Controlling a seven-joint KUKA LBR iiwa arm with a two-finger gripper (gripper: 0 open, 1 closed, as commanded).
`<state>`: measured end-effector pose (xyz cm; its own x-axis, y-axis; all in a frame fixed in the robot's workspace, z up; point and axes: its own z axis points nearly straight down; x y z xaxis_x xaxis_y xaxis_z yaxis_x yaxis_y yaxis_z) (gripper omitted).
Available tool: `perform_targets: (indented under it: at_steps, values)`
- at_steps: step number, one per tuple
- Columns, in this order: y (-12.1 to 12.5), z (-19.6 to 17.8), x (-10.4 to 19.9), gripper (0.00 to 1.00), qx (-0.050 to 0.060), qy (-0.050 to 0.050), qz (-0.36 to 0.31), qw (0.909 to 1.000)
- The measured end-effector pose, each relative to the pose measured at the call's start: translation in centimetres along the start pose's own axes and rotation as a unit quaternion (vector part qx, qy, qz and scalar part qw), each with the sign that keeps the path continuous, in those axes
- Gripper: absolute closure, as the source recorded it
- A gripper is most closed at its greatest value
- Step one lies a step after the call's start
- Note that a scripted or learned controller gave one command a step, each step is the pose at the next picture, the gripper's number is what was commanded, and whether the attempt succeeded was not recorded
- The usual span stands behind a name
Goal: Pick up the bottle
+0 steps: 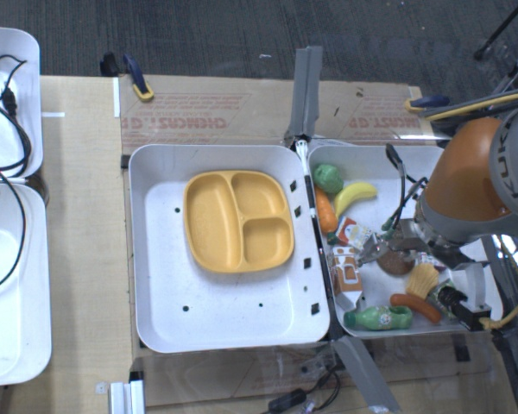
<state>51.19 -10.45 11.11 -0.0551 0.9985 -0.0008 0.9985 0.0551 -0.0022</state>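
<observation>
The bottle [378, 318] is green and lies on its side along the front wall of the right bin [369, 149]. My gripper [374, 248] hangs low over the middle of that bin, a little behind the bottle and apart from it. It sits over a red-and-white carton [349, 267] and beside a brown round item [396, 263]. The grey arm with its orange band [462, 179] comes in from the right and hides part of the bin.
The right bin also holds a banana [356, 195], a green fruit [328, 177], a carrot [326, 212], a sausage [417, 307] and a small brush [423, 279]. A yellow divided plate [237, 220] lies in the left bin [147, 257].
</observation>
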Motion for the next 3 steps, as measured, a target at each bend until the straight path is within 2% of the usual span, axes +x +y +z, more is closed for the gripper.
perform_targets:
  at_steps: [1, 2, 3]
  values:
    - [5.8, 1.4, 0.0, 0.00, -0.007, -0.004, 0.025, 0.9996]
    - [9.6, -1.0, -7.1, 0.00, 0.001, 0.000, 0.109, 0.9941]
    - [8.4, -1.1, -0.3, 0.00, 0.002, 0.000, 0.114, 0.9935]
